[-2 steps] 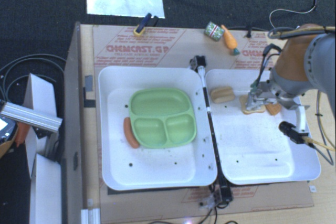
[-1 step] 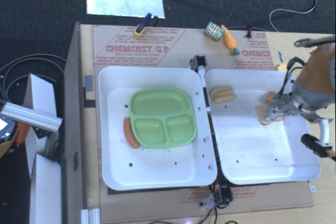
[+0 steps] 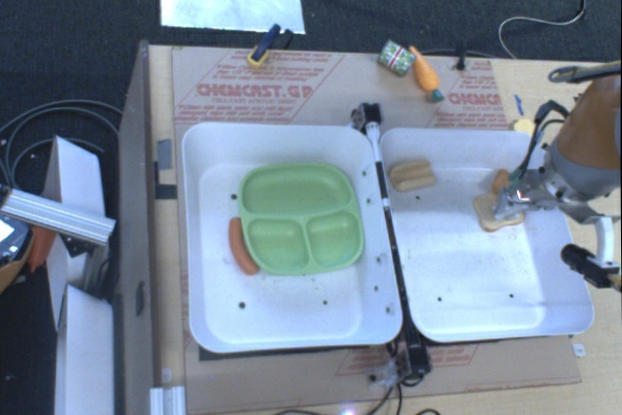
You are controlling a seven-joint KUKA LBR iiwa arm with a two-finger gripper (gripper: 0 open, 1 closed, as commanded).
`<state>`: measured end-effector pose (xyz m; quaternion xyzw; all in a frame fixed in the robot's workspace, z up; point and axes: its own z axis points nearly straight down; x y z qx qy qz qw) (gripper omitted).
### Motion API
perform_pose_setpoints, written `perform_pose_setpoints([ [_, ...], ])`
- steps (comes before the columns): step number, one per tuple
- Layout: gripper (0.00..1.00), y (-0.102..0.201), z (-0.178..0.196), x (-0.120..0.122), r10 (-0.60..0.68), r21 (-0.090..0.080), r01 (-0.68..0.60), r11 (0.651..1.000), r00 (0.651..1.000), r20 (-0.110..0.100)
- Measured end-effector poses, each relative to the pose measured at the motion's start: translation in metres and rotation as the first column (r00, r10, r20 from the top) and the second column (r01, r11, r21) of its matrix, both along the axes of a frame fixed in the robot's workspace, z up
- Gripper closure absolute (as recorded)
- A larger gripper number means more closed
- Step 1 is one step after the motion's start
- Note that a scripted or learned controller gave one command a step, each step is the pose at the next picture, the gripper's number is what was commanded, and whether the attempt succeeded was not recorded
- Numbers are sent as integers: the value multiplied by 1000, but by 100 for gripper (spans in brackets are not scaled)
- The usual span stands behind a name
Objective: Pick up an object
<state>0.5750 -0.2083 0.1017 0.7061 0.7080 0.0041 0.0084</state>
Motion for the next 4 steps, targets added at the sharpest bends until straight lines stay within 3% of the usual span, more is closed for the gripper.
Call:
perform_pose_setpoints([
  [1, 100, 2, 28, 26, 1, 5, -1, 1000, 1000, -14],
  [2, 100, 1, -13, 35, 3, 4, -3, 1000, 1000, -10],
  [3, 100, 2, 25, 26, -1, 4, 1, 1000, 1000, -14],
  [4, 100, 1, -13, 44, 2, 4, -2, 1000, 1000, -12],
])
